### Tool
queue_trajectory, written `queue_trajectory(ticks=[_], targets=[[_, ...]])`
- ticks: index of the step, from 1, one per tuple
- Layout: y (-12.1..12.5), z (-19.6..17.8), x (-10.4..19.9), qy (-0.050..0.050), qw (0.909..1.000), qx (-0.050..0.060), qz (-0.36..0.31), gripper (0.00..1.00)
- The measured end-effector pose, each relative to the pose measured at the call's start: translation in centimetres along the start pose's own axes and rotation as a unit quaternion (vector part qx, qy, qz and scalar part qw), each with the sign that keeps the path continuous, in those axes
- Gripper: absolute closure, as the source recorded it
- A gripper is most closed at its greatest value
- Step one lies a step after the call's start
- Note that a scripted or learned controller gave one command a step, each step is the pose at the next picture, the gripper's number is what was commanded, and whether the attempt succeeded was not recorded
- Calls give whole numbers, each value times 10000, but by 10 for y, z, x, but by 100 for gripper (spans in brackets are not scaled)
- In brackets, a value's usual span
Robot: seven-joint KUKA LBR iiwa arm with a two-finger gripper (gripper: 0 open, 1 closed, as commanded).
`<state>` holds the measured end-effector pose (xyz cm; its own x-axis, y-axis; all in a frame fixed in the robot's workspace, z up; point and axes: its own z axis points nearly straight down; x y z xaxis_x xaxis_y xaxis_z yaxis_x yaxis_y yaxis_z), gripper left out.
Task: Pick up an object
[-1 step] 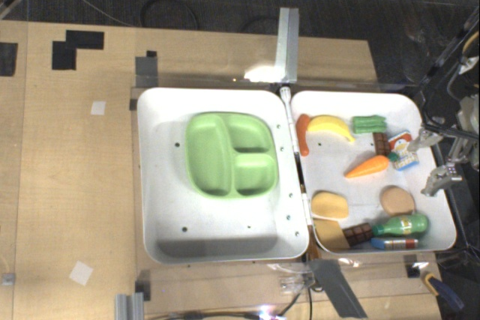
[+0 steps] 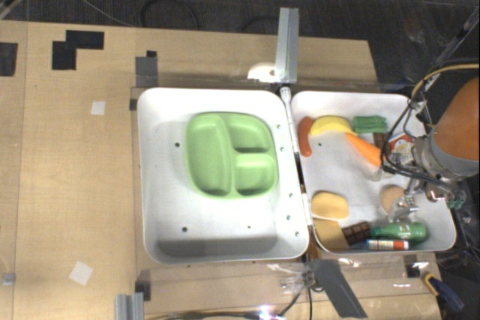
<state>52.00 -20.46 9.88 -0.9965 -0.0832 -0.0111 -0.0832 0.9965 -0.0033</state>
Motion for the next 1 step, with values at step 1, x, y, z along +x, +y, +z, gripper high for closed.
queue_trajectory(ticks=[1], targets=[[79, 7, 10, -68, 9997, 46, -227, 0]])
